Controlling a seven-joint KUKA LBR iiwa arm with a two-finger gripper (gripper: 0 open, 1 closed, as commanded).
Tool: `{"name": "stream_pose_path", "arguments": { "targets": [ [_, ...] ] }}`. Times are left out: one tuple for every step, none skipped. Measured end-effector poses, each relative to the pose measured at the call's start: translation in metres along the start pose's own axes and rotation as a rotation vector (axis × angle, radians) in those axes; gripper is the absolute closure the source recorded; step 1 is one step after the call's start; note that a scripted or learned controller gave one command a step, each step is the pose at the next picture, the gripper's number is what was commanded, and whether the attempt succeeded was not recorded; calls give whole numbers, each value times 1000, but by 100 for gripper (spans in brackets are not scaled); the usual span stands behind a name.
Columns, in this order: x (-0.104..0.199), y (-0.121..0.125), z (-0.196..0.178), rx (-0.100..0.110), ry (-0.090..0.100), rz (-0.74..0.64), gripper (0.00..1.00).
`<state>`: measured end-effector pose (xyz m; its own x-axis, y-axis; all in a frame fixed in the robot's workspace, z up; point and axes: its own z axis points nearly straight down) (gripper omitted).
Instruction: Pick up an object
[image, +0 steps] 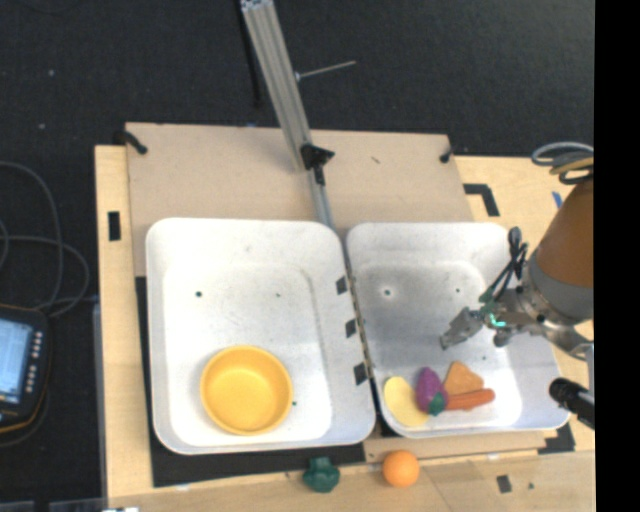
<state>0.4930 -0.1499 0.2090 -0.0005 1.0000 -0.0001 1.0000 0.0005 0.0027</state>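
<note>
My gripper (481, 331) hangs over the right bin (420, 260), at its right side, with the grey arm and its orange band coming in from the right. Its two fingers stand open, and nothing lies between them. Just below it, at the bin's front edge, lies a cluster: a pale yellow piece (399, 398), a purple piece (430, 389), an orange wedge (463, 377) and a red-orange carrot-like piece (471, 401). The gripper is above and slightly behind the wedge, apart from it. A yellow bowl (246, 388) sits upright in the left bin (240, 260), near the front.
An orange ball (400, 468) and a small green object (321, 475) lie on the bench in front of the bins. A metal pole (285, 90) slants in from the top to the gap between the bins. A handheld screen (18, 365) sits at the far left.
</note>
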Motion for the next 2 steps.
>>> {"name": "stream_pose_path", "arguments": {
  "targets": [
    [-6, -3, 62, 7, 0, 1, 0],
    [-8, -1, 108, -2, -5, 1, 0]
  ]
}}
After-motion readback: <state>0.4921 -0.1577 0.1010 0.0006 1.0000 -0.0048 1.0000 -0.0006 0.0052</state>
